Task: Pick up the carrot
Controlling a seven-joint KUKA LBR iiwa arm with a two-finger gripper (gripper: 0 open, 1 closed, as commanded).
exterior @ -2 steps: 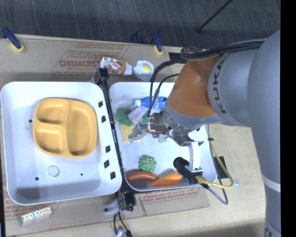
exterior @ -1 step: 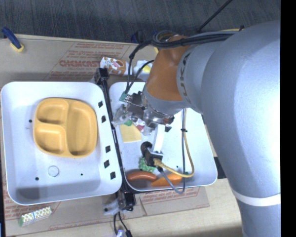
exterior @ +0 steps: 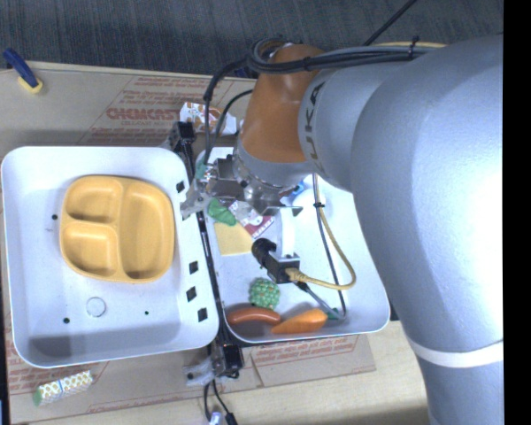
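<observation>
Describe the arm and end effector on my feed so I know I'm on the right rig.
The arm has smooth, rounded grey casings with an orange band above the wrist. Black cables run along its upper side. The end effector is a compact metallic and black assembly, with a yellow cable looping from it.

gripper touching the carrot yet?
Apart. In the camera view the gripper sits over the upper part of the right bin, while the carrot lies at the bin's near edge, with the corn and white floor between.
</observation>
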